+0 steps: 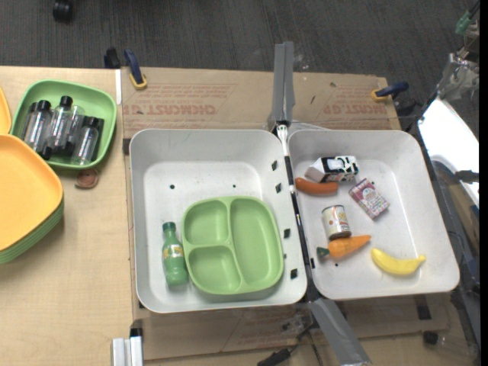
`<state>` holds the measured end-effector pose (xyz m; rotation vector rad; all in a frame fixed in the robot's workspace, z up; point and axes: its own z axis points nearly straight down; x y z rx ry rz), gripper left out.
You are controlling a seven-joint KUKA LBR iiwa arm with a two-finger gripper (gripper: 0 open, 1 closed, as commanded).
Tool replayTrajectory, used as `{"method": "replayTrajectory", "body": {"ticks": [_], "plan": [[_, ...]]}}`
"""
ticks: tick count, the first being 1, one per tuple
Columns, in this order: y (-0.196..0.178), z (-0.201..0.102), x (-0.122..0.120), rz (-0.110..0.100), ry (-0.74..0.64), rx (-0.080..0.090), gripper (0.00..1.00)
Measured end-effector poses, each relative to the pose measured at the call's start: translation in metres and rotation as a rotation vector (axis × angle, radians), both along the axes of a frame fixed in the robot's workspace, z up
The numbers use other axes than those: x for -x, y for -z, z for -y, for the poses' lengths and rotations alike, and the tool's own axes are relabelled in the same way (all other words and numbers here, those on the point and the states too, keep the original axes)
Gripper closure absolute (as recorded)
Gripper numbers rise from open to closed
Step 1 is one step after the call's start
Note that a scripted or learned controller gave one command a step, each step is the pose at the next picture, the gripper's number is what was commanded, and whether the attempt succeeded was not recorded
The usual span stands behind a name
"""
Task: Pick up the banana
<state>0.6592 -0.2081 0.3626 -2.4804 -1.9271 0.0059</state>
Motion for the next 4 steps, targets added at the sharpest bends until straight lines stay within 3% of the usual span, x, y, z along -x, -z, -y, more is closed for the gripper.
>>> {"method": "replayTrajectory", "body": {"ticks": [1, 3, 4], "plan": [[-0.006, 0.005, 0.045, 0.0, 0.049, -0.001, 1.0], [-0.023, 0.007, 0.125, -0.001, 0.28, 0.0, 1.0], [-0.041, 0.004, 0.181, -0.001, 0.383, 0.0, 1.0]]}}
